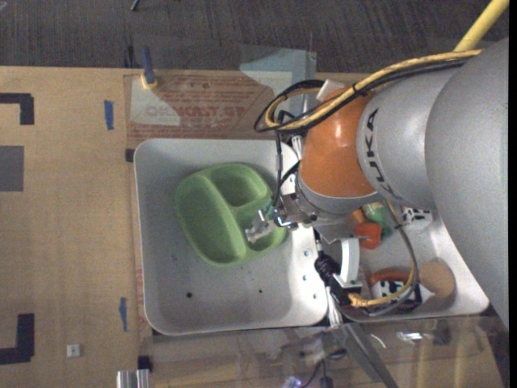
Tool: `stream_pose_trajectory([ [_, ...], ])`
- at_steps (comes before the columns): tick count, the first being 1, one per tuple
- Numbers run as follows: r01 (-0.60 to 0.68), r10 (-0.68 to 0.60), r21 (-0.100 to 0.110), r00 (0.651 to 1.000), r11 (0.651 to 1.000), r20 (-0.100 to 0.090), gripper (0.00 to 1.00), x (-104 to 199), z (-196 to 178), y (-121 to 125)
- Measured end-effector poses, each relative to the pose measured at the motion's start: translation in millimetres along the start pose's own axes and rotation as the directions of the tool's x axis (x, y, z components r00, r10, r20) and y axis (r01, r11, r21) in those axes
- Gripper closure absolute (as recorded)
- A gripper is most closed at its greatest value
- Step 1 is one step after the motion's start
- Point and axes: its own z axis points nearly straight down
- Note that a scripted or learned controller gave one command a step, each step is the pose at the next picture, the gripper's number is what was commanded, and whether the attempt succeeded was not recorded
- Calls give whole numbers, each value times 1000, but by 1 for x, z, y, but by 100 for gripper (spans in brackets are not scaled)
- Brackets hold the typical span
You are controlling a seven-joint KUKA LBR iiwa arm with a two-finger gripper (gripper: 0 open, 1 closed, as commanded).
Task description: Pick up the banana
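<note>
My gripper (261, 226) hangs low in the left bin (161, 217), at the right edge of a green divided bowl (216, 212). The grey arm with its orange band (335, 156) covers most of the right bin (464, 293), hiding much of what lies there. I cannot make out a banana among the visible items.
In the uncovered part of the right bin lie a small orange and green item (371, 231), a tan round object (439, 277) and an orange, white and black piece (388, 280). Black and yellow cables (367, 301) loop near the bins' shared wall. Brown board (65, 217) lies left of the bins.
</note>
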Motion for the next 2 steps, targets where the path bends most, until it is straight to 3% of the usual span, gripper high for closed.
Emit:
stream_pose_trajectory([
  [1,68,-68,24,998,997,-6,0,3,21,24],
  [2,48,-48,-12,999,999,4,0,35,52,-34],
])
